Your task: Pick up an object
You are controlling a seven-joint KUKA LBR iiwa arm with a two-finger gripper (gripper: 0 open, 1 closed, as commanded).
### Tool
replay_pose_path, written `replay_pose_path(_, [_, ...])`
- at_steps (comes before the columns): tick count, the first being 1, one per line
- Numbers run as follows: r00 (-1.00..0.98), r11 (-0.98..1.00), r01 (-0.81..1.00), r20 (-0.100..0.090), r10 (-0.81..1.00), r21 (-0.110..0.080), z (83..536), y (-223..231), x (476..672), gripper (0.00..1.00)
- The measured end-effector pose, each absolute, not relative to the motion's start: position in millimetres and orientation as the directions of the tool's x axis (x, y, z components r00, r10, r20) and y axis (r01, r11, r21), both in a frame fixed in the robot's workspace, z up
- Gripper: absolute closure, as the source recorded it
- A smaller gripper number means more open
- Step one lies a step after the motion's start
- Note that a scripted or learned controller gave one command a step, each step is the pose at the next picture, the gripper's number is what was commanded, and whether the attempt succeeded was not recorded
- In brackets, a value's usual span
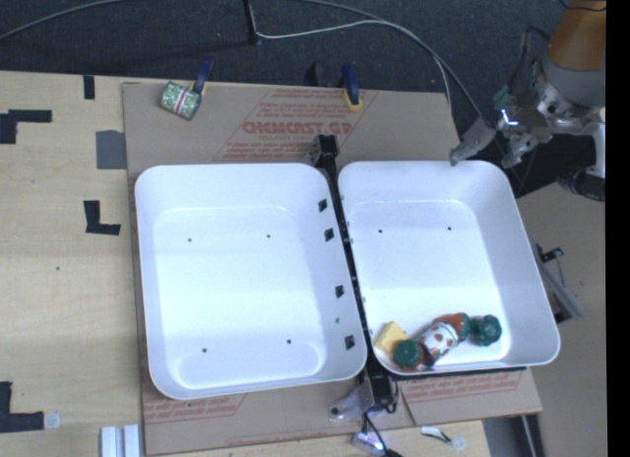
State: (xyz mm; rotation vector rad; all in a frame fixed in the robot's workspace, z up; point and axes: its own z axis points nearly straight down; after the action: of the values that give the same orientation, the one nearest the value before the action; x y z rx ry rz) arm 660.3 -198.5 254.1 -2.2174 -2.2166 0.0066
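2 shallow white plastic bins sit side by side on a brown cardboard sheet printed with red lettering, which lies on a pale wooden bench. The left bin takes up the middle left of the frame, and the right bin lies just beside it, with a black clipped seam running between their touching rims. All the loose objects are gathered in the lower right corner of the right bin: a small yellow block at the left of the cluster, a round dark green piece touching it just below, a red and white figure-like toy lying tilted in the middle, and a dark teal round object at the right end. What these toys are exactly is hard to make out at this size. The grey arm with its orange band comes in at the upper right of the frame, and the two-finger gripper hangs over the upper right rim of the right bin, well apart from the cluster, its fingers spread and grasping nothing. A small green patterned block lies on the cardboard in the upper left, beside a blue clamp.
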Motion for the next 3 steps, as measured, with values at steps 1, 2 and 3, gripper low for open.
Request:
replay_pose_path(1, [-0.001,0.001,1.0,0.0,1.0,0.0,258.4,-198.3,661.6,0.0])
replay_pose_path(2, [-0.001,0.001,1.0,0.001,1.0,-0.005,197.3,-197.2,654.3,0.0])
replay_pose_path(3, [-0.001,0.001,1.0,0.001,1.0,-0.004,152.9,-190.8,653.3,0.0])
